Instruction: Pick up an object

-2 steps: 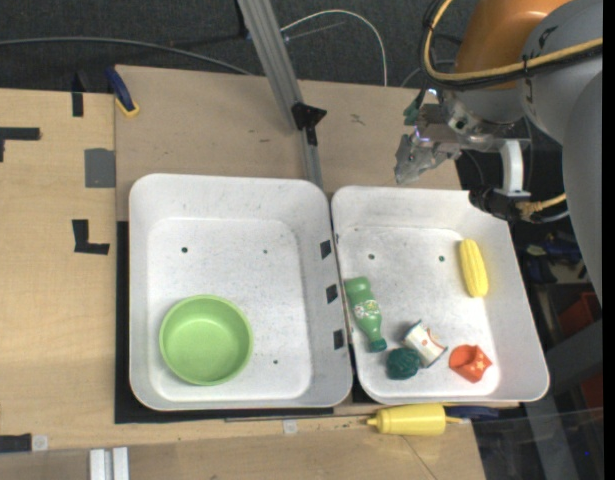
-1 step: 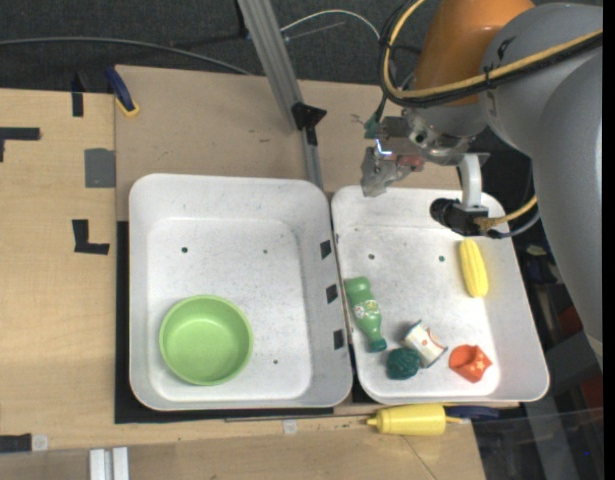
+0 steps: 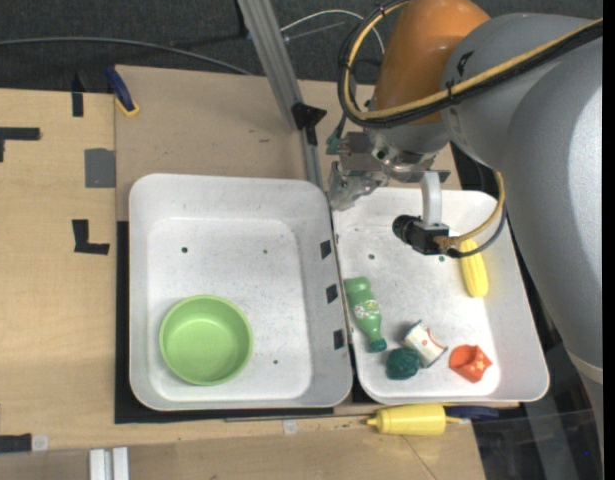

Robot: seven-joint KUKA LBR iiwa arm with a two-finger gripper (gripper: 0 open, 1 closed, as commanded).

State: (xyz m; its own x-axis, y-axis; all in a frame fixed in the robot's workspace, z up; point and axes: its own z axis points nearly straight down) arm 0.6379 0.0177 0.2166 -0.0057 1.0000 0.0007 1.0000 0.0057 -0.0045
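hand (image 3: 355, 186): over right bin's (image 3: 507, 373) far-left corner, by the divider; can't tell grip state, nothing seen held
targets: green bottle (image 3: 364, 312), broccoli-like bit (image 3: 403, 364), small cup (image 3: 424, 340), red piece (image 3: 469, 362), yellow item (image 3: 473, 271), all in right bin, near side
tip: bottle lies apart from walls, so prob. easiest; centre over it, then descend
left bin (image 3: 227, 203): green bowl (image 3: 206, 339)

Gripper (image 3: 353, 190) sits over the right bin's (image 3: 507, 368) far-left corner by the divider, fingers unclear; green bottle (image 3: 365, 313), small cup (image 3: 424, 342), broccoli-like piece (image 3: 403, 364), red piece (image 3: 469, 362) nearer the camera, yellow piece (image 3: 473, 271) to its right, green bowl (image 3: 206, 339) in left bin (image 3: 157, 208).
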